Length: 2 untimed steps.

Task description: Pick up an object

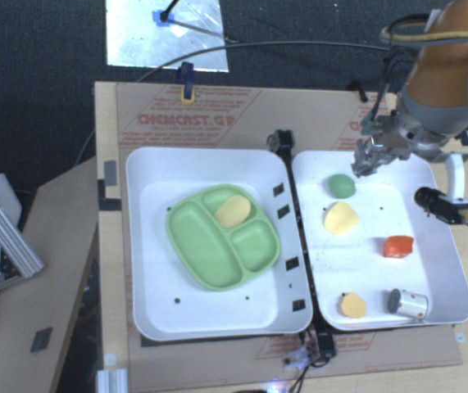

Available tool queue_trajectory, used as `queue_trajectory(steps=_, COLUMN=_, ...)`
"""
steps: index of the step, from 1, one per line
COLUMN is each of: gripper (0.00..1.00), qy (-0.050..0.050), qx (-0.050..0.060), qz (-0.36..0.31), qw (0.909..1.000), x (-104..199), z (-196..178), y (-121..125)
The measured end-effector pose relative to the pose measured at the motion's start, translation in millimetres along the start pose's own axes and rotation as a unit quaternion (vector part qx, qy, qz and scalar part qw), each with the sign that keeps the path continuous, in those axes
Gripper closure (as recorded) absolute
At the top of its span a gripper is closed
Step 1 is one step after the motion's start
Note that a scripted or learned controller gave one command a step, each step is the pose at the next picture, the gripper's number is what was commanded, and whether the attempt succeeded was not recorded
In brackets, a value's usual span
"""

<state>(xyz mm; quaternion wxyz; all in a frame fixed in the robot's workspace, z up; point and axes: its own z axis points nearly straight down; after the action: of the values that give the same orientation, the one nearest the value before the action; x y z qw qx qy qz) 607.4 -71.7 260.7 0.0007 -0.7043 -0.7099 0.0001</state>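
The right bin holds a green round piece, a pale yellow piece, a red-orange piece, a small yellow piece and a silver can lying on its side. My gripper hangs over the far edge of the right bin, just up and right of the green piece, with nothing seen between its fingers. The left bin carries a green divided plate with a yellow piece in its upper compartment.
A black hinge strip runs between the two bins. The bins rest on a cardboard sheet with a blue-and-yellow clamp at its far edge. A metal frame stands at the left.
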Motion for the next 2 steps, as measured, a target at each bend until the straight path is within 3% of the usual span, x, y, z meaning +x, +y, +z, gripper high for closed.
queue_trajectory(steps=2, gripper=1.0, qy=0.0, qx=0.0, qz=0.0, qw=1.0, x=84, z=12, y=-53)
